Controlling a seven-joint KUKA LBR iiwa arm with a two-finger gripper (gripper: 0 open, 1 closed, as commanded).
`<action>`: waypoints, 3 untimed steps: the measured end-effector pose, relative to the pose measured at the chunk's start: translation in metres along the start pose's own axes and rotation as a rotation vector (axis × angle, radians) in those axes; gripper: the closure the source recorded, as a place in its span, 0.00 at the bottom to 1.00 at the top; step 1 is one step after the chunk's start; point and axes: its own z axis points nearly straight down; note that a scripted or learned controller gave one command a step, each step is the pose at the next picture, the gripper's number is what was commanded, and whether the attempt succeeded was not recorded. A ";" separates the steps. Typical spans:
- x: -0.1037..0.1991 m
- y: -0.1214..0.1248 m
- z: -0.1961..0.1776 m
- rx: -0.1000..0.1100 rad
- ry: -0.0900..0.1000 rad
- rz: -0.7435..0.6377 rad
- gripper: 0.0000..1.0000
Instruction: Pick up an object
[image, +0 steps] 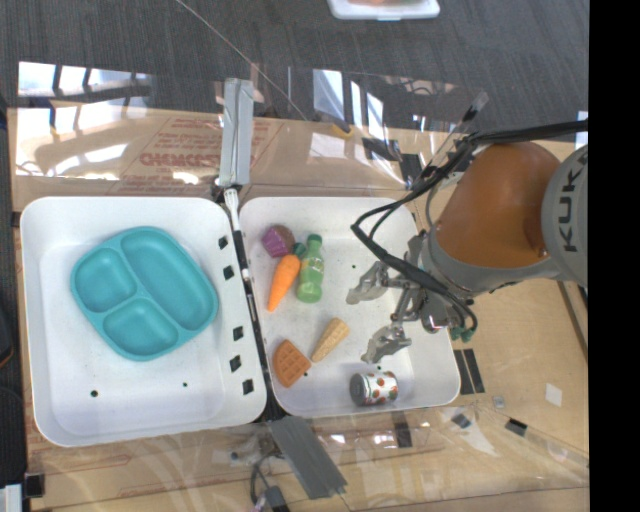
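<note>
Arm reaches in over the right bin (440, 385). Gripper (376, 315) hangs with fingers (364, 288) spread apart, nothing between them. Below it: spotted can (374, 387) lying on its side. Left of the gripper: cone (330, 339), waffle (291, 362), carrot (283, 282), green bottle (310, 269), purple piece (277, 240). Left bin (40, 300) holds a teal divided plate (144, 291).

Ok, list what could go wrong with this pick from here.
1. The gripper hangs open over bare bin floor, between the can and the ice cream cone; closing here would likely grab nothing.
2. The can lies on its side, so a touch may roll it.
3. The carrot and green bottle touch; picking one may drag the other.
</note>
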 end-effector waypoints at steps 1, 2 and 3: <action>-0.011 0.049 0.118 -0.002 0.002 0.058 0.00; -0.013 0.047 0.106 0.003 -0.003 0.052 1.00; -0.010 0.057 0.120 -0.001 0.001 -0.322 1.00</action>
